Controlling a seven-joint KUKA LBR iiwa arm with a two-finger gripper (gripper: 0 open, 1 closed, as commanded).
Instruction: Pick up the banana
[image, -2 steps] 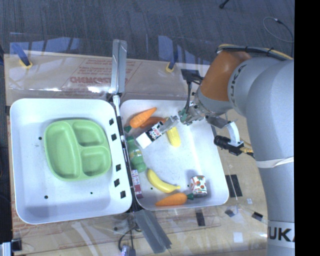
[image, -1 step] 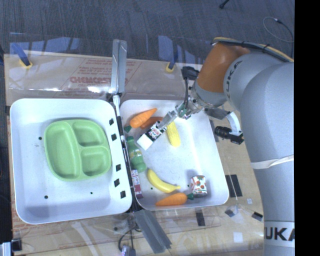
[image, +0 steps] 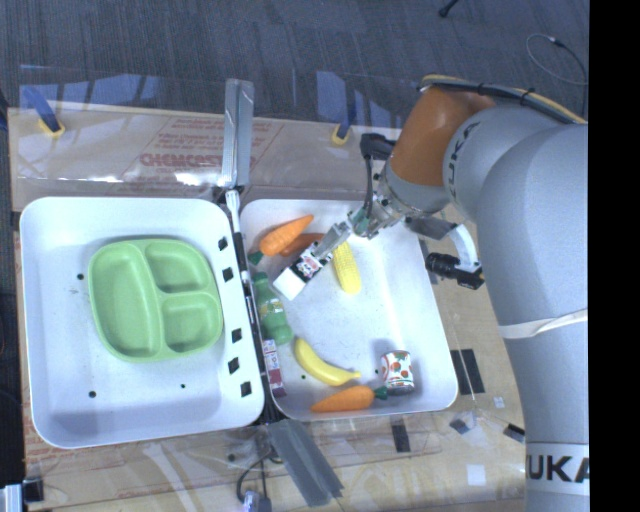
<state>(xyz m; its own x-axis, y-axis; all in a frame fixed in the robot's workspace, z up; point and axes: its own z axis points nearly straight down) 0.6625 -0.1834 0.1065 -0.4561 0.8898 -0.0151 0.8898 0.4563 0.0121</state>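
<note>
The banana (image: 322, 365) is yellow and curved, and it lies flat in the lower middle of the right bin (image: 425, 330). My gripper (image: 291, 282) reaches down-left from the orange-banded wrist into the upper left of that bin. Its tip hangs near the bin's left wall, well above the banana in the view and apart from it. It sits between an orange carrot (image: 285, 235) and a yellow corn cob (image: 346, 268).
A green bottle (image: 269, 308) lies along the right bin's left wall. A second carrot (image: 343, 400) and a small patterned can (image: 398, 372) lie close beside the banana at the bin's front. The left bin (image: 50, 400) holds a green divided plate (image: 155, 298).
</note>
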